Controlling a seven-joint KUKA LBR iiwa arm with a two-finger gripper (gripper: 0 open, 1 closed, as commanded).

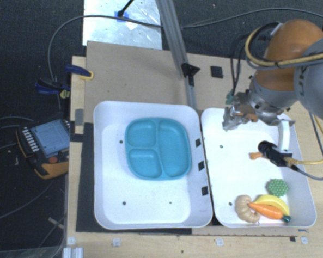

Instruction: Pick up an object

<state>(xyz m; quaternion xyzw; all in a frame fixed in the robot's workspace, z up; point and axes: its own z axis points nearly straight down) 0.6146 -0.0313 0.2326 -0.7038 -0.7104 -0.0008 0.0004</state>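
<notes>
- The task was, as I judge it, not yet done: no object was lifted, and all the small objects lay on the floor of the right bin (224, 173).
- The gripper (234, 118) stood over the far left part of the right bin, near its top edge, well apart from the objects at the near right corner.
- Nothing was visible between its fingers; if it was open or closed I cannot tell, because it appeared small and blurred from above.
- What was left, in my judgement: to move the gripper over one object, to go down, to close on it and to lift it.
- Count of bins: two white bins side by side, the left bin (107, 166) and the right bin.
- In the left bin: one blue plate (157, 147) with three compartments, lying flat.
- In the right bin, near the right front corner: one banana (273, 202), one carrot (266, 210) touching it just below, one beige piece (245, 208) beside the carrot on the left, and one green round object (277, 187) just above the banana.
- Also one small orange piece (255, 155) lay near the middle of the right bin, beside a black part of the arm's equipment.
- So five small objects were in the right bin, and any of them could serve as the object to pick.
</notes>
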